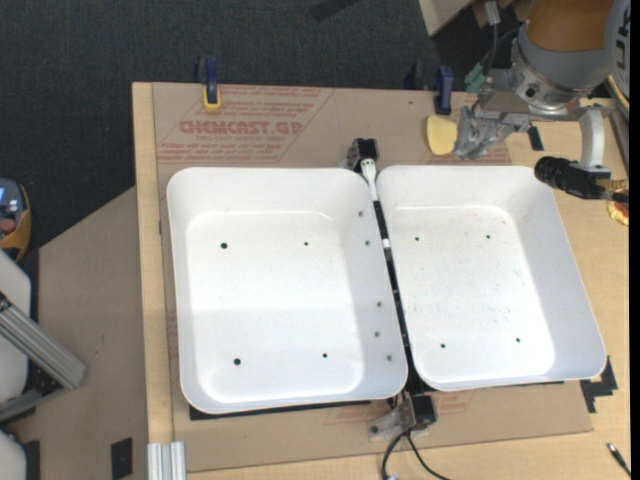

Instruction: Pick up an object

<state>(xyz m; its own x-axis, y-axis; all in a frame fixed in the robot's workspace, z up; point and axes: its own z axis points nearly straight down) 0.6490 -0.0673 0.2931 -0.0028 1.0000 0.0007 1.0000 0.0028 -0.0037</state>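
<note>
One object was all I could find to go after — a small pale-yellow piece (440, 134) lying on the brown worktop (260, 128) just beyond the far rim of the right bin (560, 218), outside both bins. It looked soft-edged and rounded, a matte lump of uncertain kind, with no handle or edge that a finger could hook. The gripper (478, 140) hung just beside it on the side nearer the arm's base, low over the board, and I judged it was placed there because that piece was the only candidate in reach. The fingers pointed down at the worktop with the piece beside them rather than between them, so I did not count it as held; whether they stood apart or together I could not tell, as metal and cabling blurred into one shape. The left bin (190, 268) and the right one sat rim to rim, joined along a dark centre strip (385, 258) — fixed, I took it, so they would not slide. Blue clamps (210, 80) pinned the board's far edge.
</note>
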